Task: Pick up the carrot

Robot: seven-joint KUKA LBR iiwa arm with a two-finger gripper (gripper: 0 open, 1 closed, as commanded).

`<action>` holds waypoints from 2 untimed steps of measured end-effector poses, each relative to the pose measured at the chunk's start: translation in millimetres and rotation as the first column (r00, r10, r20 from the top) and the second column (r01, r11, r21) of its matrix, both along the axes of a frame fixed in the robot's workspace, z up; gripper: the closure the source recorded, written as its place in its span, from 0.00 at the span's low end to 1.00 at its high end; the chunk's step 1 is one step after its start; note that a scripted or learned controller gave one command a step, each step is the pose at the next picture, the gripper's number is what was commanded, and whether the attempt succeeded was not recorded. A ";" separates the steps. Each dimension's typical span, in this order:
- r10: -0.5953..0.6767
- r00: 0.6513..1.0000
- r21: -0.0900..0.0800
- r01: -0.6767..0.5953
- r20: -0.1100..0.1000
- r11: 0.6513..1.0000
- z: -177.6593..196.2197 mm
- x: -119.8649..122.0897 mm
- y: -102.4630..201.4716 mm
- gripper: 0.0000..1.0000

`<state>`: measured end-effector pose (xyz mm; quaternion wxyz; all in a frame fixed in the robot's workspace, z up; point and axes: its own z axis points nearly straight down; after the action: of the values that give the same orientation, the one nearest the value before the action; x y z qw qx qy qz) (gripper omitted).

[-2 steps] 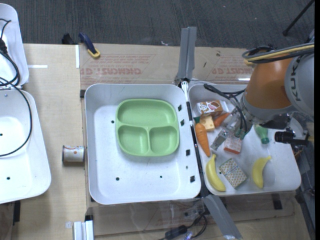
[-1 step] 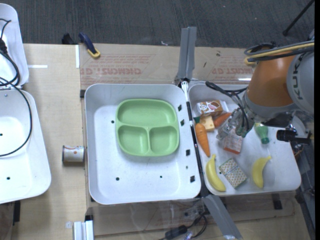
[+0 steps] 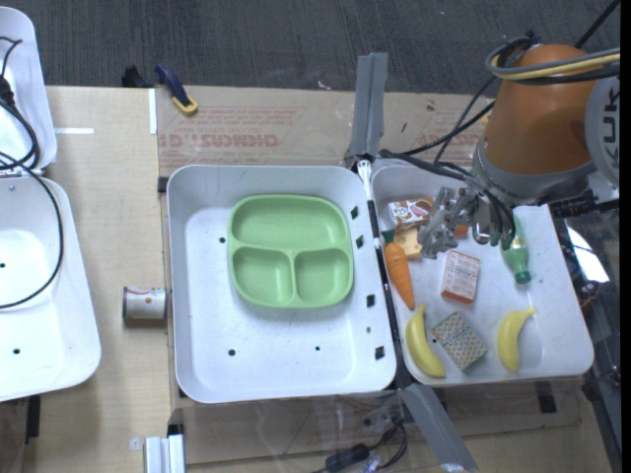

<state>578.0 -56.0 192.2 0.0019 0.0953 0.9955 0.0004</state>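
Gripper [image 3: 441,227]: hangs low over the rear of the right bin [image 3: 564,361], just right of the carrot's upper end; whether it is spread or pressed together cannot be told, and nothing is seen pinched in it. Carrot [image 3: 398,272]: orange, lying lengthwise along the right bin's left wall, tip toward the front. Right bin, further contents: small printed packet [image 3: 407,211] at the rear beside the gripper; red-and-white carton [image 3: 460,276] mid-bin; green bottle [image 3: 517,262] to the right; two bananas [image 3: 423,343] [image 3: 511,337] at the front, a speckled sponge block [image 3: 459,340] between them. Left bin [image 3: 192,294]: one green three-compartment tray [image 3: 292,250]. Bench [image 3: 108,166]: small can [image 3: 145,304] lying left of the left bin.
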 end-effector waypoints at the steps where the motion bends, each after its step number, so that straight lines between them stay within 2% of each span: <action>1: 0.000 1.000 0.000 0.000 0.000 1.000 -0.2 -0.2 -0.3 0.00; 2: -0.108 0.994 0.002 0.108 0.023 0.994 -75.2 63.2 -37.1 0.00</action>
<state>641.2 -93.1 117.0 0.0133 0.1490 0.9888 0.0019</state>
